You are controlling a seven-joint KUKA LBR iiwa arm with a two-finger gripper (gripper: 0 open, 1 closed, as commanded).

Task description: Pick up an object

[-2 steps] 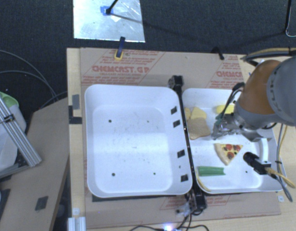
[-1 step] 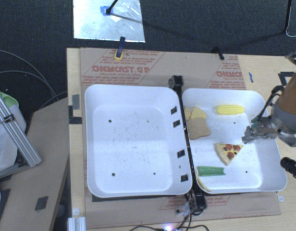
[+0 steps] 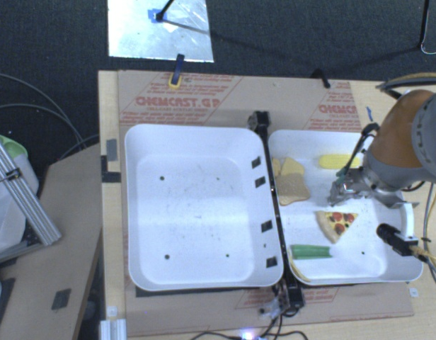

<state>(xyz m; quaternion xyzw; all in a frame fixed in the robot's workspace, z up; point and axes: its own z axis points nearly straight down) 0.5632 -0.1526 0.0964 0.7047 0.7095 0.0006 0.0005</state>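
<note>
Green stick point(image 3: 311, 251) lying left-right.

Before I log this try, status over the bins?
Gripper low in right bin, above pizza slice. Nothing seen held. Bread slice, yellow piece, green piece lie nearby.

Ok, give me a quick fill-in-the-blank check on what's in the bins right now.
1. All the objects lie in the ____ bin of the camera view.
2. The gripper hovers just above the ____ slice.
3. The long green piece lies nearest the bin's ____ edge.
4. The yellow piece lies ____ of the bread slice.

Missing words: right; pizza; bottom; right
</note>
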